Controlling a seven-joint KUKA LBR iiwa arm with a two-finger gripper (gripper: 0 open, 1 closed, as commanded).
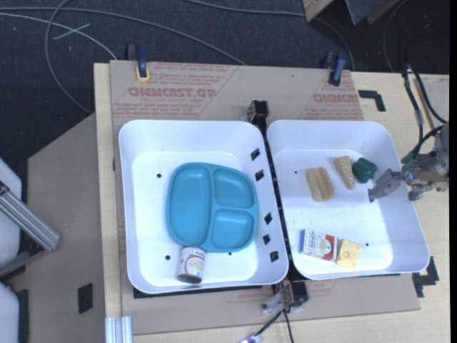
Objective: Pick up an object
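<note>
My gripper (397, 189) reaches in over the right rim of the right bin (371, 131). Its two fingers stand apart with only white bin floor between them, so it is open. Just left of it and slightly higher lies a small green object (365, 168), next to a pale yellow corn-like piece (345, 171) and a tan bread-like piece (320, 184). Toward the bin's front lie a small printed carton (317, 244) and a yellow cheese wedge (349, 254).
The left bin (143, 191) holds a blue divided plate (212, 206) and a small can (191, 264) lying at its front. Black clips line the divider between the bins. Cables hang at the far right beside the arm.
</note>
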